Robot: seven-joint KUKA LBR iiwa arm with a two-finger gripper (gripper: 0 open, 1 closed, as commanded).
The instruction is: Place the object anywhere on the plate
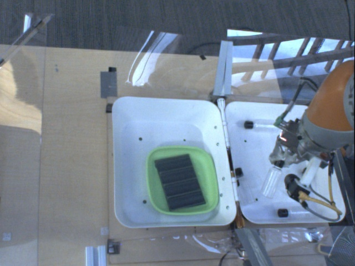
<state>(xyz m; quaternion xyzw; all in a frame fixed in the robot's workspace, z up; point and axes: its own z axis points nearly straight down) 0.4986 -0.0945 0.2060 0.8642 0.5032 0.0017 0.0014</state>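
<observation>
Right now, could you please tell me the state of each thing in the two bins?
Green plate: flat in the left bin, bearing the dark block.
Dark ridged block: lying flat on the plate, inside its rim.
Left bin: holds the plate.
Right bin: under the arm.
Gripper: over the right bin, away from the plate.

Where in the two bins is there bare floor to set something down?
Left bin: bare floor behind the green plate and in a strip to its left. The dark ridged block covers most of the plate. Right bin: bare on its left side; the gripper and cables crowd the right.
</observation>
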